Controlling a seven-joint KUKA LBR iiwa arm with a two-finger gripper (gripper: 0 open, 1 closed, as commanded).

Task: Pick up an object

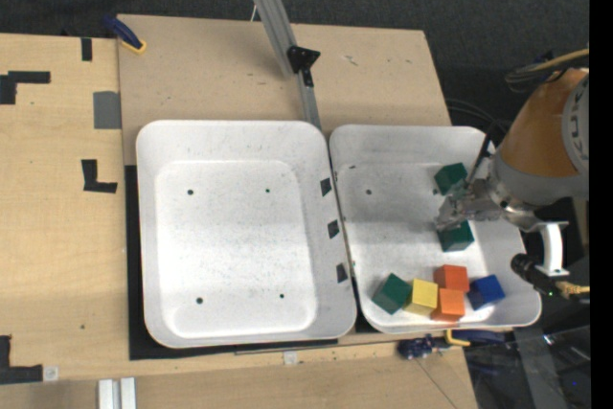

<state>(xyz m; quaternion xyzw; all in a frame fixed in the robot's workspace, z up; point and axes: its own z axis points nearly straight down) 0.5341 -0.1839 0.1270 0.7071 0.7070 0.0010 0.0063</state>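
My gripper (456, 210) hangs low over the right side of the right bin (383, 158), the grey arm with its orange band (536, 134) coming in from the right. A dark green block (449, 177) lies just above the gripper in the view. A second dark green block (457, 236) lies right under its tip, partly covered by it. Along the bin's front edge sit a green block (391, 293), a yellow block (423, 294), two orange blocks (451, 279) (450, 303) and a blue block (487, 290).
The left bin (230, 235) stands beside the right one on the wooden bench. A slanted metal rod (273, 0) crosses the back and ends at a black clamp between the bins. Small clips line the shared rim.
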